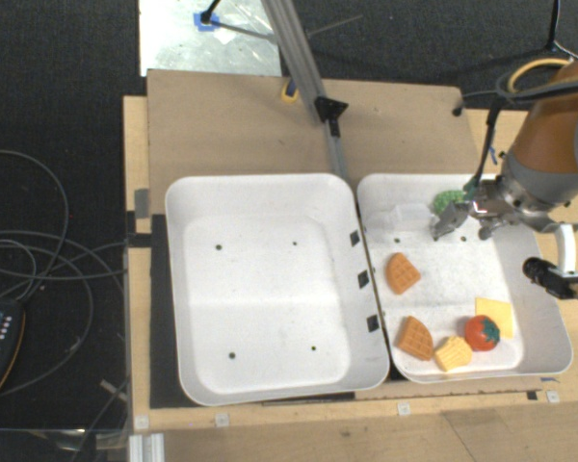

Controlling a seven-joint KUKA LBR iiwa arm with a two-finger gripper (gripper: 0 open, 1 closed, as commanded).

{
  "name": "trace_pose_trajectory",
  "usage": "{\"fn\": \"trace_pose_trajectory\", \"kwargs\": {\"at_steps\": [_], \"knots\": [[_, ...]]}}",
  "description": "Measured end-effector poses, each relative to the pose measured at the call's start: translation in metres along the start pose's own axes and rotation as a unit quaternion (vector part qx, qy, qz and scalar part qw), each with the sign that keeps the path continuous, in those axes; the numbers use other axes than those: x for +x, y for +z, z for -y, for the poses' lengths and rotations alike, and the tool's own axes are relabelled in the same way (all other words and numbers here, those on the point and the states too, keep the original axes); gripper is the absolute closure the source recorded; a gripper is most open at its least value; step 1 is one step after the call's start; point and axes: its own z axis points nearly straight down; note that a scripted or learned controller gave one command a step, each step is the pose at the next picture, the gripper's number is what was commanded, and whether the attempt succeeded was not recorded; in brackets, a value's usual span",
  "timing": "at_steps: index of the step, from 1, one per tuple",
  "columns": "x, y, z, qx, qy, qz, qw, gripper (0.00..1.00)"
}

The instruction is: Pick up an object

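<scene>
Camera view: the arm (557,138) reaches low over the right bin (549,354), tool (459,221) spread open beside a green object (447,201).

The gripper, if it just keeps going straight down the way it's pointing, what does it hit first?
Probably the right bin floor beside the green object; the gripper hangs just by it, though depth is unclear.

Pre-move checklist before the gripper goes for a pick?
1. Gripper over right bin: ok.
2. Target near it: green item sits just beside the gripper: ok.
3. Something held already: cannot tell.
4. Other items apart from the gripper: two waffles, tomato, cheese: ok.
5. Green item free of bin wall: cannot tell, arm partly hides it.
</scene>
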Motion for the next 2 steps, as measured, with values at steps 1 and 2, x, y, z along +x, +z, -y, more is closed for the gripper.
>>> {"fn": "trace_pose_trajectory", "kwargs": {"at_steps": [1, 2], "knots": [[-0.006, 0.060, 0.005, 0.000, 0.003, 0.000, 1.0000, 0.00], [-0.006, 0.045, 0.003, -0.004, 0.003, 0.001, 1.0000, 1.00]]}}
